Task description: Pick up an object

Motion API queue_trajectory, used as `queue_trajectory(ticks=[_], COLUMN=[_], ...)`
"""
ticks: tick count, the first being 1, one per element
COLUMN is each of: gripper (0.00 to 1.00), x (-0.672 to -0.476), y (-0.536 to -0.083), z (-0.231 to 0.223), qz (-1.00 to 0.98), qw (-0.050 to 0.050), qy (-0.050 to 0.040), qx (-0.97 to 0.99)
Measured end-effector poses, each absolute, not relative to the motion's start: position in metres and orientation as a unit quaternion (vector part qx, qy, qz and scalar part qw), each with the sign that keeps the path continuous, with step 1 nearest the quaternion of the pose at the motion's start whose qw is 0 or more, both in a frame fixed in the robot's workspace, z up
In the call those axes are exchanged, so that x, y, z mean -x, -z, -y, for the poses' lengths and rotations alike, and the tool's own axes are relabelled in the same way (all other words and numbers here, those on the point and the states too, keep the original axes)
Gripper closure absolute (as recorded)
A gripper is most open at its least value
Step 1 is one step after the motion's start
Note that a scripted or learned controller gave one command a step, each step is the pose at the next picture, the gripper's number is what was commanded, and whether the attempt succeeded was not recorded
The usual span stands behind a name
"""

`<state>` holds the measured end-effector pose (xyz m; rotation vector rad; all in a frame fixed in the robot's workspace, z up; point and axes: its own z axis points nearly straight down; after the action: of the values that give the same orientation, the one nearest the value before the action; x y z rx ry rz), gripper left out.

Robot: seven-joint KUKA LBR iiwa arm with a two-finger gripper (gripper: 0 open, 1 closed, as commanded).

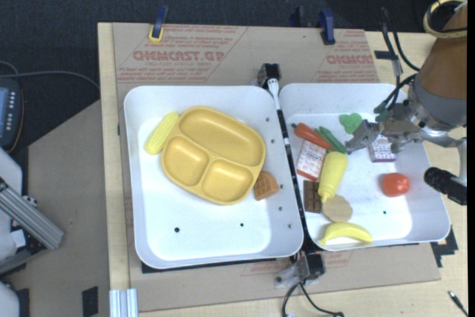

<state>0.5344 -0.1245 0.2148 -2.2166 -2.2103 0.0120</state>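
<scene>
Gripper (380, 136) over small packet (381, 151), right bin (430, 223); grip state cannot tell; light, flat, slippery—pinch edges.

— Where's there room to reach in?

— Left bin (141, 182), mostly: bare floor along its front and left edge. The yellow plate (211, 154) fills the middle, corn (161, 132) at its left rim.

— And the right bin (427, 223)?

— Crowded down its left side (carrot (310, 134), mustard bottle (332, 171), banana (347, 233)). There's an open patch between the bottle and the tomato (395, 184).
</scene>
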Motion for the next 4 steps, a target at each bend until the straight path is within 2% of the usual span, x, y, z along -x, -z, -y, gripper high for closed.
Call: queue_trajectory(ticks=[1,2,4], gripper=[0.0,0.0,0.0], x=[-0.537,-0.53,-0.534], y=[-0.221,-0.176,-0.082], z=[0.124,0.122,0.123], qz=[0.707,0.707,0.707], qw=[0.0,0.003,0.002], qy=[0.0,-0.0015,-0.001], qx=[0.707,0.707,0.707])
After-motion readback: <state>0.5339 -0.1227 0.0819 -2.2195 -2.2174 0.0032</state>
